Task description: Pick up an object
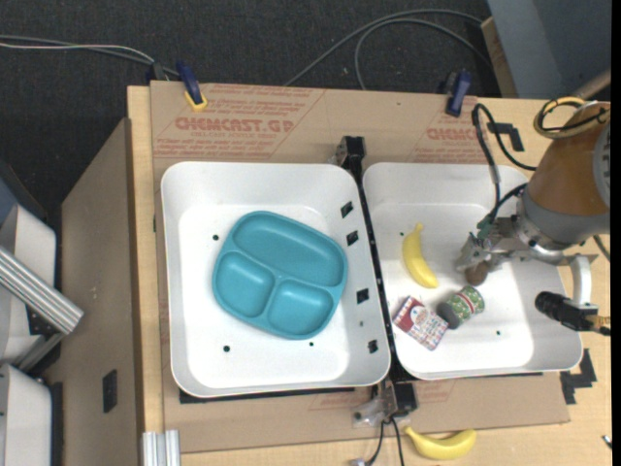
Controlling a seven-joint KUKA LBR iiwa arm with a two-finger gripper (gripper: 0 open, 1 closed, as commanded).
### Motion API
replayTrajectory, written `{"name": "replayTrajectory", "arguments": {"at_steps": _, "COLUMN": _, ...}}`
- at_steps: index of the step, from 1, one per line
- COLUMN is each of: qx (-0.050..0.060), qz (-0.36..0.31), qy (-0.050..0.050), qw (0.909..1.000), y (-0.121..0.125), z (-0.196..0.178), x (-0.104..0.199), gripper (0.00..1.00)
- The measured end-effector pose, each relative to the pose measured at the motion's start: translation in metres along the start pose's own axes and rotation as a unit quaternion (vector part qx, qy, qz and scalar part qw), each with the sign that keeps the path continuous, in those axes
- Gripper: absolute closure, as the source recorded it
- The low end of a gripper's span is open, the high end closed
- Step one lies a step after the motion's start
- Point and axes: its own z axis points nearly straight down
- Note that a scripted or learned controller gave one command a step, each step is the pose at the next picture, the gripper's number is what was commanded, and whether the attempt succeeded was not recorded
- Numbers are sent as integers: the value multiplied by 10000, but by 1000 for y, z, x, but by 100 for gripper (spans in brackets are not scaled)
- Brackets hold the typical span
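Left bin (184,260): blue tray (279,274). Right bin (505,349): banana (418,256), can (461,305), packet (419,320). Claw (477,266) state unclear.

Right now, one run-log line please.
gripper: low in right bin | nearest: can | banana, carton: loose | nothing held

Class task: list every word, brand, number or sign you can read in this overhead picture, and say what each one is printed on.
"CHEMCAST G.P": red print on the brown board behind the left bin.
"CHEMCA...": the same red print on that board behind the right bin, partly covered by a cable.
Small packet in the right bin: red and white print, too small to read.
Small can beside it: label too blurred to read.
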Motion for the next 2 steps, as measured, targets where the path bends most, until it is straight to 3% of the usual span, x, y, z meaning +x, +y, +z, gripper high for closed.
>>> {"name": "replayTrajectory", "arguments": {"at_steps": 2, "qx": -24, "qz": -8, "qy": -17, "qw": 10000, "y": -6, "z": -108, "x": -1, "gripper": 100}}
